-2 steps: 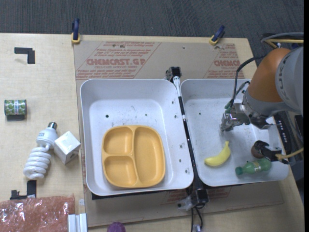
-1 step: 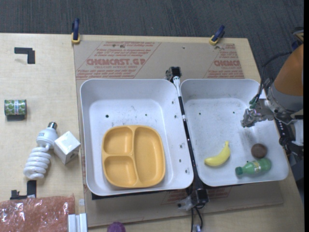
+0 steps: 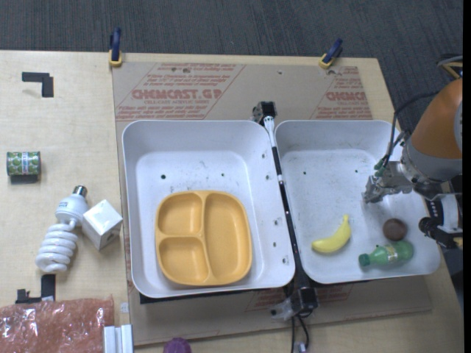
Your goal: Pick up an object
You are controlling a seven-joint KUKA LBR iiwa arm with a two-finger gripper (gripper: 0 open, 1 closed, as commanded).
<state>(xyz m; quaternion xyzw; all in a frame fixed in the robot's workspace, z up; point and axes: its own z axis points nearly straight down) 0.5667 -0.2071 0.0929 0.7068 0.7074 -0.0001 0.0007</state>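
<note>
Two shallow white plastic bins sit side by side on the surface. The left bin (image 3: 140,153) holds one yellow plate (image 3: 204,237), smooth, rounded and split into three compartments. The right bin (image 3: 324,142), its floor speckled with dirt, holds three things: one curved yellow banana (image 3: 333,237), one round brown ball (image 3: 395,229) and one green bottle (image 3: 385,255) lying on its side. My gripper (image 3: 374,193) hangs low over the right bin, near its right wall, above and just left of the ball. I cannot tell how wide it stands, and I see nothing in it.
</note>
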